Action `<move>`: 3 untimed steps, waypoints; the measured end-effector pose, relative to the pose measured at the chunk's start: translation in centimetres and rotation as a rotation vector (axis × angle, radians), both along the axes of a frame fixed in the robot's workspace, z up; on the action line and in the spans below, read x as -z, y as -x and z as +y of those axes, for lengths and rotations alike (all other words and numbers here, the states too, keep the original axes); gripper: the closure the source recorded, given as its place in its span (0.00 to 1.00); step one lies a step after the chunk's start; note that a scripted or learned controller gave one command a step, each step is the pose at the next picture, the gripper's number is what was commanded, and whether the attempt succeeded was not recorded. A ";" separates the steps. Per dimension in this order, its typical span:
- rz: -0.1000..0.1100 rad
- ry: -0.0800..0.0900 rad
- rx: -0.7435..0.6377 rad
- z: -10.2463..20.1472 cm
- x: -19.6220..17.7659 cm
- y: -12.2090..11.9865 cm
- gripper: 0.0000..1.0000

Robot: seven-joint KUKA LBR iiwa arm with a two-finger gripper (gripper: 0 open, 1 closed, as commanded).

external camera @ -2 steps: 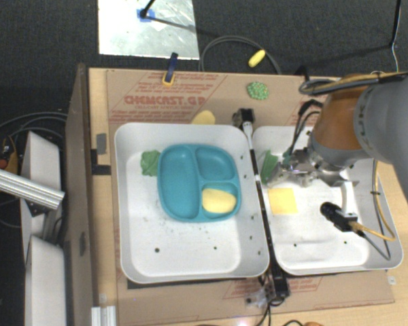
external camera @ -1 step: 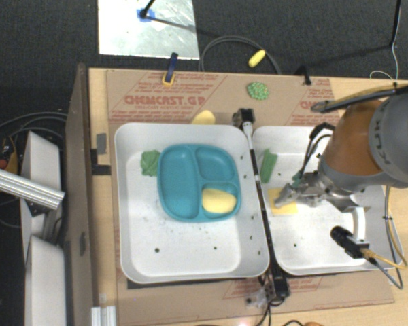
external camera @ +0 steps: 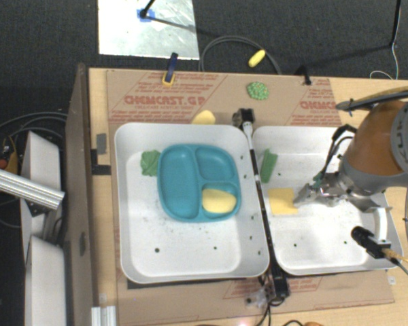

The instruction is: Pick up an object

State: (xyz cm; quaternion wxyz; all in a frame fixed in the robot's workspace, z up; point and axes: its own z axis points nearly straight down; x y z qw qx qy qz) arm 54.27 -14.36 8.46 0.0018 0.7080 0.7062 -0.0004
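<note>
A: Entry, 1 arm, 2 bins. The gripper (external camera: pixel 306 194) is low in the right bin (external camera: pixel 326 253), tips aimed toward 9 o'clock. Finger state?

B: Cannot tell whether they are apart or together; the tips blur into 1 grey mass. Nothing visibly between them.

A: Nearest candidate?

B: The yellow block (external camera: pixel 281 201), flat on the right bin's floor near its left wall. It lies at 9 o'clock from the gripper, just beside the tips, possibly touching. Its long axis looks to run roughly 9 to 3, though it is nearly square.

A: Others?

B: A green piece (external camera: pixel 268 164) at 11 o'clock from the gripper, against the same wall. In the left bin (external camera: pixel 139 253), a blue divided plate (external camera: pixel 183 182) carries a yellow lemon-like object (external camera: pixel 218 200); a green leaf (external camera: pixel 150 162) sits at the plate's 10 o'clock.

A: Legible text?

B: "CHEMCAST GP" in red on the cardboard (external camera: pixel 156 100) covering the tabletop, repeated partly at 1 o'clock
</note>
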 end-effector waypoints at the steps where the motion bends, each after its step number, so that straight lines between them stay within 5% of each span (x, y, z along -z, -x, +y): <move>1: 0.000 0.001 0.000 -5.7 0.0 0.1 0.00; 2: -0.011 -0.001 -0.011 -1.1 -11.5 0.8 0.00; 3: 0.008 -0.008 -0.011 5.1 -3.2 2.2 0.00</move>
